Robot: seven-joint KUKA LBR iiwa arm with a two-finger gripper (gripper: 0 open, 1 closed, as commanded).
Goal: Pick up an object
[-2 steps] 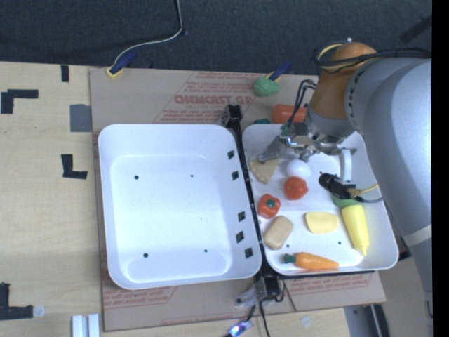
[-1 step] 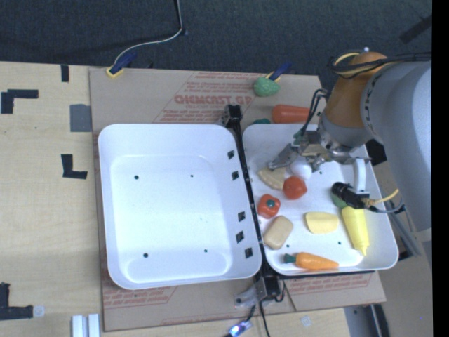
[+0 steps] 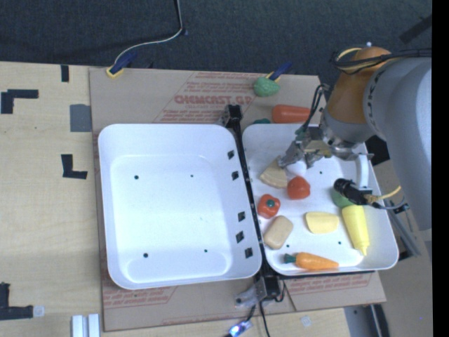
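You are looking at the gripper hanging low in the right bin, toward its 11 o'clock corner. Its fingers are pointing toward 8 o'clock, just above a tan wedge; whether they are spread or pinched you cannot tell, and nothing is showing between them. The wedge is lying with its long axis running 10 to 4 o'clock, beside a red ball.

Two white bins are seen; a red tomato, orange carrot, yellow corn and tan bread are shown.
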